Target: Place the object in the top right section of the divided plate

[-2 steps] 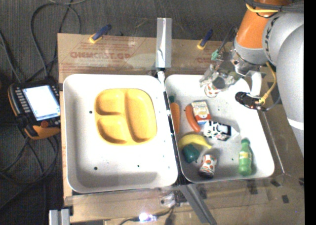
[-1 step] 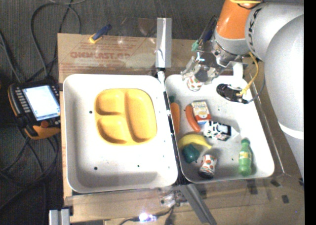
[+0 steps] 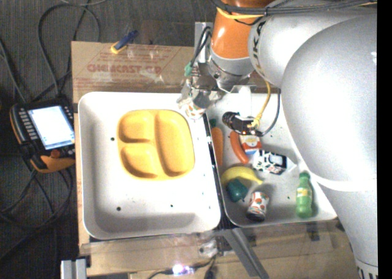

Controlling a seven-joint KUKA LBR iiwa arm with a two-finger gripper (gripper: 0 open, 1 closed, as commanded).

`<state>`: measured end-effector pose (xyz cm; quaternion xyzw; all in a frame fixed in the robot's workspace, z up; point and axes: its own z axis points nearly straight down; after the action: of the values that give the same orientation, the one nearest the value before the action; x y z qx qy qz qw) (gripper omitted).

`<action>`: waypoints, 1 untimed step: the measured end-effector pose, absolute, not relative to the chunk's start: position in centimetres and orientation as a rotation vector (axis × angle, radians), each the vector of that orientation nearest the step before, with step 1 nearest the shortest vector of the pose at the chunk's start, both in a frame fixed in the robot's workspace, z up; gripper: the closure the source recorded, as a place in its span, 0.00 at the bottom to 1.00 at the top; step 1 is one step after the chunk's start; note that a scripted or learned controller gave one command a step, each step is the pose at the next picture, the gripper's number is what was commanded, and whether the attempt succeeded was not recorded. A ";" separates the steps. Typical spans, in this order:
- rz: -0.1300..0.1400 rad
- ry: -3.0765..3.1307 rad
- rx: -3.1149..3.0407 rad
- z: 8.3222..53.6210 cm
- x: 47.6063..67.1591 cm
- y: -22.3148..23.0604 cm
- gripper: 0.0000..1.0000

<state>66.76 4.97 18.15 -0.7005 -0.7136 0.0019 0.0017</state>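
The yellow divided plate lies in the left white bin, with two small sections on its left and one long section on its right. My gripper hangs over the bin's far right corner, just beyond the plate's top right edge. A small white object with orange marks sits between the fingertips, and the gripper is shut on it. The grey arm with its orange band reaches in from the right and hides much of the right bin.
The right bin holds a carrot, a red sausage, a yellow fruit, a teal cup, a small can, a green bottle and a black-and-white pack. A tablet lies left of the bins.
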 end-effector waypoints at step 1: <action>0.004 -2.269 -2.171 25.3 66.8 10.9 1.00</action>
<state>66.82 10.85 25.33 -0.6914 -0.7225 0.0012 0.0007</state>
